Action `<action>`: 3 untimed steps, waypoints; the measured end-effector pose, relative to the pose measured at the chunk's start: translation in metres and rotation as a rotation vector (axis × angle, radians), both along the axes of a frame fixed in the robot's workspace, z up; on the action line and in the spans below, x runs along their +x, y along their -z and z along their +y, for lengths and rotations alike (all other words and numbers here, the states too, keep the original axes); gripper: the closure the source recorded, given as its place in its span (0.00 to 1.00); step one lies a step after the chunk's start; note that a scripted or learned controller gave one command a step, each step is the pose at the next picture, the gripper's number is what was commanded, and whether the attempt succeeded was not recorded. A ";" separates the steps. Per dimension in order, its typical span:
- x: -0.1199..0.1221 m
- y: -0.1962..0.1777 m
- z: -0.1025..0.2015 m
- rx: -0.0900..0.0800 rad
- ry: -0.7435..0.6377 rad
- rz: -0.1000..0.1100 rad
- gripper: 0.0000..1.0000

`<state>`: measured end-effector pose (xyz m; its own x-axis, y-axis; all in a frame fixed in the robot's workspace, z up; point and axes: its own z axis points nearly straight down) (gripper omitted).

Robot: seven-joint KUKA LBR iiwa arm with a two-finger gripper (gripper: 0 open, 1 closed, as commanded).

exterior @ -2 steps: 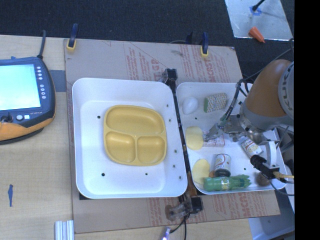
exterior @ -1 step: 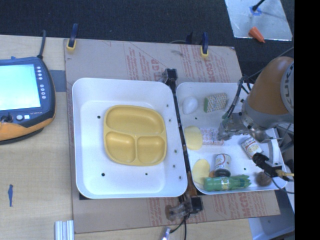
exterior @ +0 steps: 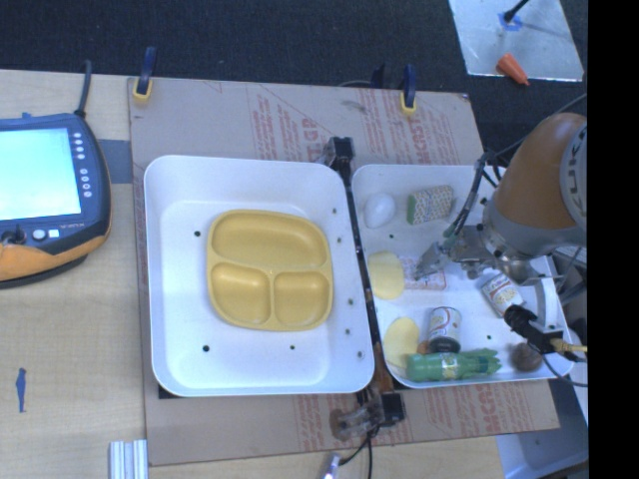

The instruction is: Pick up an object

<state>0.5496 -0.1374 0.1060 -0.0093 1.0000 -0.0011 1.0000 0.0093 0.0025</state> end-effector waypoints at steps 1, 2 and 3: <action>0.064 0.010 0.011 0.000 0.005 -0.003 0.00; 0.107 0.014 0.006 0.002 0.005 0.004 0.00; 0.107 0.008 0.035 -0.011 0.011 0.003 0.00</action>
<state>0.6561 -0.1026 0.0985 0.0013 0.9999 -0.0125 1.0000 -0.0013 -0.0002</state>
